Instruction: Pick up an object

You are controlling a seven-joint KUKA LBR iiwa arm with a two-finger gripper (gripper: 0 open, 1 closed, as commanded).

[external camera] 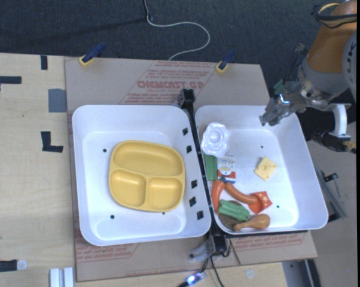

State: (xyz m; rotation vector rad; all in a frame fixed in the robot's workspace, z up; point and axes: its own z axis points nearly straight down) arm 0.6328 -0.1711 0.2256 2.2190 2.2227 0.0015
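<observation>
**A robot test bench in a lab**

This looks like a robotics lab, not a home or shop. 2 shallow white bins (84, 160) sit side by side on a printed cardboard sheet (168, 85), which is held to the wooden bench (24, 190) by blue and yellow clamps (91, 54) at its far edge. A white cable (180, 28) trails over dark carpet (60, 11) beyond. The right bin holds toy food (plastic vegetables (234, 199), a cheese wedge (265, 168)), and a grey and orange industrial arm (329, 46) reaches in from the right.

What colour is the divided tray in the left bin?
Yellow all over: the divided tray shows plainly in the camera view, lying in the left bin.
</observation>
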